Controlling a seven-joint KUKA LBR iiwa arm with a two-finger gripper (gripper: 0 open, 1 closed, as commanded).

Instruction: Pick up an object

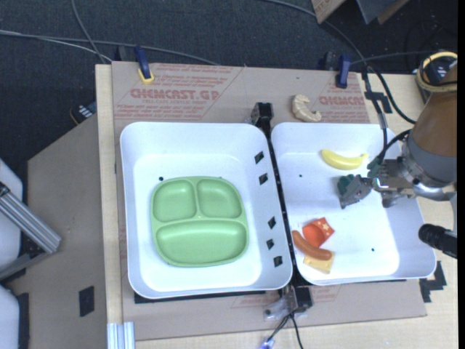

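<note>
Tool (354, 190) low in right white bin (385, 264), finger state: we cannot tell. Yellow plastic banana (343, 158) just beside; red-orange toy cluster (314, 244) apart. We judge nothing lifted; grasp pending.

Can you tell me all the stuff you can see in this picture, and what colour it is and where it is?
left bin: 1, white, left half of the bench
right bin: 1, white, right half of the bench
divided plate: 1, light green, three compartments, lying in the left bin
banana: 1, yellow, upper part of the right bin
small red and orange toys: a little cluster, exact count hard to tell, lower part of the right bin
beige lump: 1, tan, on the bench board above the right bin
clamps: 2, blue with yellow, at the top edge of the board
arm: 1, grey with orange band, coming in from the right
gripper: 1, dark, over the middle of the right bin below the banana
</note>
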